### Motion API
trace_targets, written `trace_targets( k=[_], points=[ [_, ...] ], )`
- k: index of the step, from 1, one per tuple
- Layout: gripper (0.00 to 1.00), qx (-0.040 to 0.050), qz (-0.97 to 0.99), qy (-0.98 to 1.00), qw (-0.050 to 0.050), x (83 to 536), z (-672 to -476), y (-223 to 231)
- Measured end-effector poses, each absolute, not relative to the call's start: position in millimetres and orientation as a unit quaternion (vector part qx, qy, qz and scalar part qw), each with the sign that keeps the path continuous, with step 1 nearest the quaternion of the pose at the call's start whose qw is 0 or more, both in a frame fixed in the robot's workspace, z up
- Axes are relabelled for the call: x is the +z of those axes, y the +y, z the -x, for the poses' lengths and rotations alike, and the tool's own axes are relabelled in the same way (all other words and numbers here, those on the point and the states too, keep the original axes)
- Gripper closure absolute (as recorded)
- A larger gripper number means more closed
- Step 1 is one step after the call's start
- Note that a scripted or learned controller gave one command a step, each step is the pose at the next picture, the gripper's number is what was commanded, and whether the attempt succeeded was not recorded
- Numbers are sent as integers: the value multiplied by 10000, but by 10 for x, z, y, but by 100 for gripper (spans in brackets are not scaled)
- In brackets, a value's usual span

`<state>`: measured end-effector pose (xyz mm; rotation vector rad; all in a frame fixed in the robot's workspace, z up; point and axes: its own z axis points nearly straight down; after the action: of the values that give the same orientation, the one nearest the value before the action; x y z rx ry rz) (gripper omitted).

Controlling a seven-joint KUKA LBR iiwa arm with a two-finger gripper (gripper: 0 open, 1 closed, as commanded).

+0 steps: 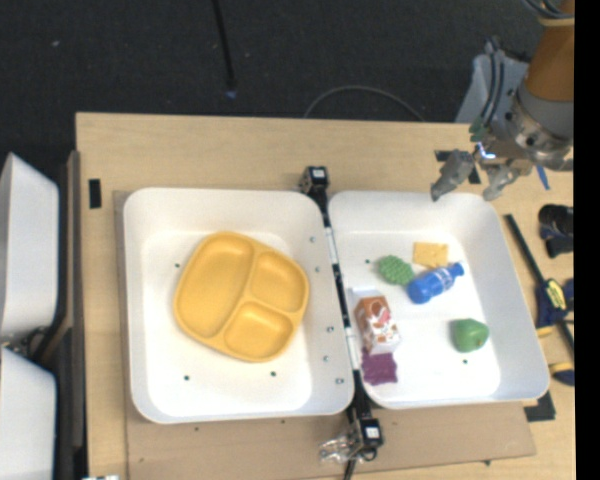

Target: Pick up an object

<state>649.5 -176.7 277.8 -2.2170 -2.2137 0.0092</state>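
A: What is lying in the left shallow white bin [145, 268]?

B: A yellow plastic plate with three compartments [242, 295] is resting near its middle, on the light wooden table [230, 148].

A: And what is sitting in the right shallow white bin [500, 298]?

B: Against its left wall, a small red-and-white carton [376, 324] is lying just above a purple block [379, 369], the two touching or nearly so. Further right, a green leafy toy [394, 268] is lying beside a blue plastic bottle with a white cap [434, 282], and a flat orange-yellow square [430, 254] is sitting just behind the bottle. A green rounded toy [469, 335] is lying apart from them, toward the right wall.

A: Where is the grey gripper [475, 180] hanging?

B: It is hovering over the bin's far right corner, well apart from every object. Its jaws are standing spread, with nothing between them. The arm's orange band [552, 63] is showing above it.
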Motion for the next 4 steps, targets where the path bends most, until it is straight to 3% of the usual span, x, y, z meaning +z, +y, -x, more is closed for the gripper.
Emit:
trace_targets(
  k=[1, 4],
  points=[
    [0, -3, 7065, -7077, -10, 2858, -6514, -1764],
    [0, 16, 7083, -7060, -4, 1067, -6436, -1709]
  ],
)
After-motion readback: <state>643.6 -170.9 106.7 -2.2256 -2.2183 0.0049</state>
